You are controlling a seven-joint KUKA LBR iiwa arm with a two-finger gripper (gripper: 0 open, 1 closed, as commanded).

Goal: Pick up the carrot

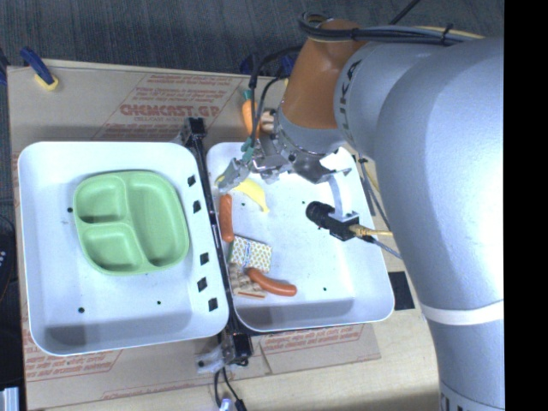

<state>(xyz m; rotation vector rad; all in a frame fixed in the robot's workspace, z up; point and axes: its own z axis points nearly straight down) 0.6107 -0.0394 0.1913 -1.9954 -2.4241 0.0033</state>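
Camera view: the arm (411, 101) reaches in from the right over the right bin (360, 294), and its gripper (257, 157) hangs low at that bin's upper-left corner, just above a yellow banana-like piece (253, 193). Whether the jaws are spread or closed, and whether anything sits between them, cannot be told, because the wrist hides them. The carrot (226, 217), taken here to be the slim orange piece, lies lengthwise against the bin's left wall, just below the gripper and apart from it. A similar orange-red piece (272, 284) rests near the front wall, beside a patterned packet (251, 253); the two could be confused. Likely failures: the jaws may strike the bin wall or the divider (208, 221) between bins, since the carrot hugs that edge; they may close on the yellow piece instead; or the smooth, narrow carrot may roll away. The left bin (43, 255) holds a green sectioned plate (130, 221).
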